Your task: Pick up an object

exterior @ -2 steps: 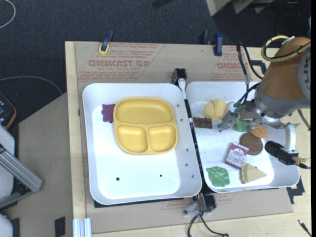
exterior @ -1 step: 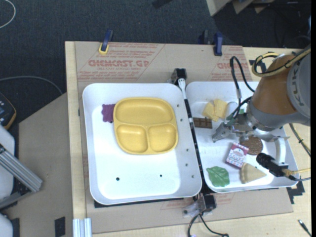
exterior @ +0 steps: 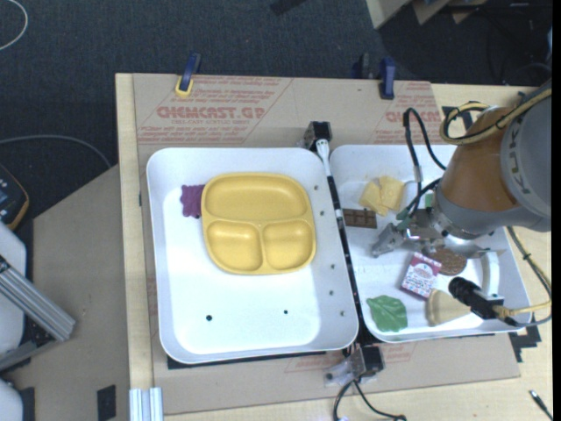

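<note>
- Dark carpet is seen around a cardboard-topped bench [exterior: 263,103], clamped at its 12 o'clock edge, on which two shallow white bins are set side by side.
- A yellow divided tray [exterior: 259,222] is laid in the left bin [exterior: 175,323], with a purple scrap [exterior: 190,200] tucked against its 9 o'clock side.
- Loose objects are scattered in the right bin [exterior: 351,160], probably so that any one may be picked: a pale yellow lump [exterior: 383,194] at 12 o'clock, a brown bar [exterior: 358,218] at 10, a pink box [exterior: 420,276] near the middle, a green leaf-like piece [exterior: 387,312] at 7, a cone-like item [exterior: 445,306] at 5.
- The gripper [exterior: 392,238] is lowered over the right bin, between the lump and the box; its metal fingers appear slightly parted and nothing is seen gripped between them.
</note>
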Action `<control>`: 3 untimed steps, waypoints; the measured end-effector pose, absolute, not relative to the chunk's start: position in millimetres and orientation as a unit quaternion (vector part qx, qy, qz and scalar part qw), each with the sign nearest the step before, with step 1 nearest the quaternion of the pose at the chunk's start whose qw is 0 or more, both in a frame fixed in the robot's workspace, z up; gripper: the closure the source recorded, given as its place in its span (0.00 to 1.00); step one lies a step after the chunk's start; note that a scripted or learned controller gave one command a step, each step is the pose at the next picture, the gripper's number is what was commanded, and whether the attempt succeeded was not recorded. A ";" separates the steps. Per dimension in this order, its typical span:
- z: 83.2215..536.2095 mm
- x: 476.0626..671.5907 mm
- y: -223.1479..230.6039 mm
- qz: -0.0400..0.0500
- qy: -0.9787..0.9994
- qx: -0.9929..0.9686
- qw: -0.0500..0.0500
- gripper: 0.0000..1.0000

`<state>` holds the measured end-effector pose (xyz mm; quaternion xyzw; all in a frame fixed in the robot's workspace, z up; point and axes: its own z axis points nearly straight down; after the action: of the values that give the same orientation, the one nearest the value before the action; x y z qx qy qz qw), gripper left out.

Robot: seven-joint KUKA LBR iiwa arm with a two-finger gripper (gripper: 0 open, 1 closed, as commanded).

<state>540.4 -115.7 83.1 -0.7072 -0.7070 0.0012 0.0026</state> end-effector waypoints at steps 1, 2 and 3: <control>95.0 541.5 -116.0 0.000 -0.706 -0.708 0.000 1.00; 147.6 532.7 -115.4 -0.001 -0.707 -0.707 -0.003 1.00; 202.3 541.6 -107.6 -0.002 -0.708 -0.706 -0.003 1.00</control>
<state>541.6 -107.6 202.3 -0.7062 -0.7080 -0.0022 -0.0034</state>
